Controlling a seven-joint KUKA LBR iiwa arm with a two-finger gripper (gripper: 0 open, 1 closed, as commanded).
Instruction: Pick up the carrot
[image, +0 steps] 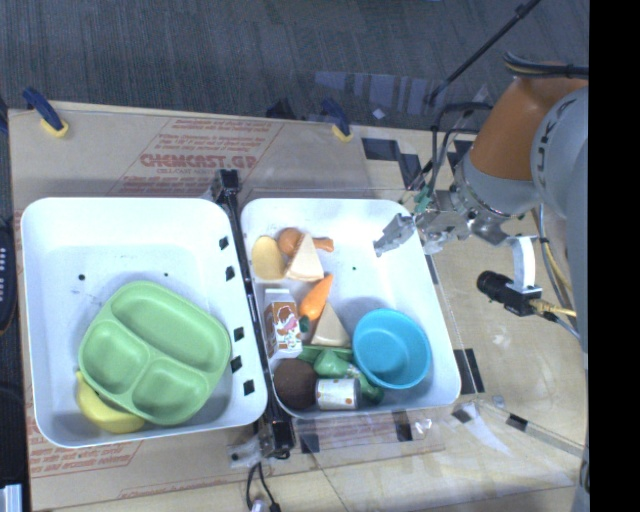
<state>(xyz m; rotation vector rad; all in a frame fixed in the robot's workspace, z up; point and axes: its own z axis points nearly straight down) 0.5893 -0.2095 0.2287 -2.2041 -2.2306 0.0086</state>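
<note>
Lying slantwise, carrot (316, 296) tip toward upper right; gripper (393, 236) state unclear.

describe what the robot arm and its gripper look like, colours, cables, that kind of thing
The arm is bulky and rounded, grey with a broad orange band above the wrist. Thin black cables loop around the wrist. The gripper is a small grey metal assembly with slim fingers. A black cylindrical part with a white bracket hangs just below the wrist.
</note>
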